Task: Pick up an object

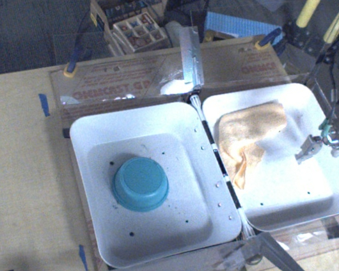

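An upturned teal bowl (140,183) sits in the middle of the left white bin (92,139). A crumpled tan cloth (247,132) lies in the upper left part of the right white bin (335,193), with one end drooping along the divider. My gripper (308,148) reaches in from the right edge and hovers low over the right bin's floor, to the right of the cloth and apart from it. Nothing shows in its grasp.
The two bins meet at a central divider (215,156). A cardboard sheet (121,85) lies behind them, with clutter and cables further back. Bare wooden bench (20,210) extends to the left.
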{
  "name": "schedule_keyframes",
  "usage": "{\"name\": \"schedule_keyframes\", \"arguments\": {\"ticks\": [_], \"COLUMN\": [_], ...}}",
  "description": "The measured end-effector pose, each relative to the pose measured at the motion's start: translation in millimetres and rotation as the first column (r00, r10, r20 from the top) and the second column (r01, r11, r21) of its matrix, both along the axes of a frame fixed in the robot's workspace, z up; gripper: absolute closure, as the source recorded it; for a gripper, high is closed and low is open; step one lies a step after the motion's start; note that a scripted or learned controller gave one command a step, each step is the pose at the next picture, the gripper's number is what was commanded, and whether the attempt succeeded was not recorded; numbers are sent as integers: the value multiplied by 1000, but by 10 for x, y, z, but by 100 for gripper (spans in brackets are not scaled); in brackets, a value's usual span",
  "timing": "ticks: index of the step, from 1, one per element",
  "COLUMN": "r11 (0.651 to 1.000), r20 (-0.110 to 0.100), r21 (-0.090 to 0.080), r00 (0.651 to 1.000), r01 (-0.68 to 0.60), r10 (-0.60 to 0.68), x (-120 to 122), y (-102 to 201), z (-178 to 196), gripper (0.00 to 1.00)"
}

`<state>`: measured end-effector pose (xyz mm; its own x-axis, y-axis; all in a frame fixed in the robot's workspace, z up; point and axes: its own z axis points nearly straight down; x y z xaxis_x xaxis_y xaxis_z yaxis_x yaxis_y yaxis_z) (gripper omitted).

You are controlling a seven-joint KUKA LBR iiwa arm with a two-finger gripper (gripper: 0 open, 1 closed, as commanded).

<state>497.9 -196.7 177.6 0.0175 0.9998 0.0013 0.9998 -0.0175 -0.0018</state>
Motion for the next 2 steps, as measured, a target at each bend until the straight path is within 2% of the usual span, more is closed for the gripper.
{"name": "schedule_keyframes", "arguments": {"ticks": [1, 2], "r11": [946, 828], "r20": [5, 10], "r21": [-4, -11], "r00": [946, 828], "r01": [-323, -561], "r10": [323, 561], "x": [617, 1362], "y": [452, 782], "z": [-380, -867], "gripper": [0, 0]}}
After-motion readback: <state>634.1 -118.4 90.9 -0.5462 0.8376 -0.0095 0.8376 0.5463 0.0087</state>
